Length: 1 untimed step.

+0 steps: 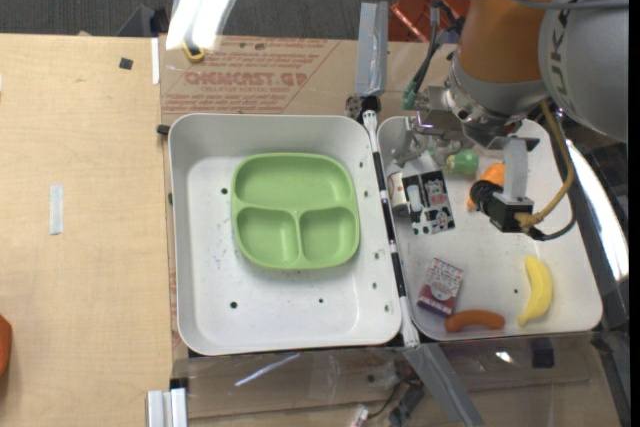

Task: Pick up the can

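Observation:
The can (pixel 422 202) lies on its side in the right bin (pixel 575 305), close to that bin's left wall. Its label is black and white. My gripper (pixel 428 137) hangs under the grey and orange arm at the back of the right bin, just above and behind the can. The wrist hides part of the bin's far end, and nothing shows held in the gripper.
A green divided plate (pixel 296 209) lies in the left bin (pixel 200 305). The right bin also holds a small red and white box (pixel 441 283), a sausage (pixel 474 320), a banana (pixel 537 290), an orange piece (pixel 490 175) and a green piece (pixel 463 160).

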Each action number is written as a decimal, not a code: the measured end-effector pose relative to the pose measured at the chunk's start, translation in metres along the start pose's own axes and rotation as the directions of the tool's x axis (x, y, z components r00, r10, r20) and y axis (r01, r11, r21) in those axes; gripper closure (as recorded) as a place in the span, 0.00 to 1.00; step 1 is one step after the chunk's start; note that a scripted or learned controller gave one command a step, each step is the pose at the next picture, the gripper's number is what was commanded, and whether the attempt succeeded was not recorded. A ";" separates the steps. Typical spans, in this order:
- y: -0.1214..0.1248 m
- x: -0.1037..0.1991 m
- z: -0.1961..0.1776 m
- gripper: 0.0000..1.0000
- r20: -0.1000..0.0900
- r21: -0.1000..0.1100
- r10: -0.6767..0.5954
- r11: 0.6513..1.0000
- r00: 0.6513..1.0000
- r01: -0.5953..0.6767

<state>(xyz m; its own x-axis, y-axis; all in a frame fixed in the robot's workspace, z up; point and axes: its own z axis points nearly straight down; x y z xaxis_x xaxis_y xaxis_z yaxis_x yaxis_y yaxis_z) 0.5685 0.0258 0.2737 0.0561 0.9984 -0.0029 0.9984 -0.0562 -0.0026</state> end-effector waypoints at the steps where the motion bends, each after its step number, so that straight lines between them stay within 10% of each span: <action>1: -0.040 -0.008 0.033 1.00 0.001 0.003 0.063 0.998 0.998 -0.063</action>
<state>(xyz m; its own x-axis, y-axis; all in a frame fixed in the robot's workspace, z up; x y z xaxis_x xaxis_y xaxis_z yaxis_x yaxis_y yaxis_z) 0.5279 0.0196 0.2407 0.1186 0.9929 -0.0036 0.9929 -0.1186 -0.0057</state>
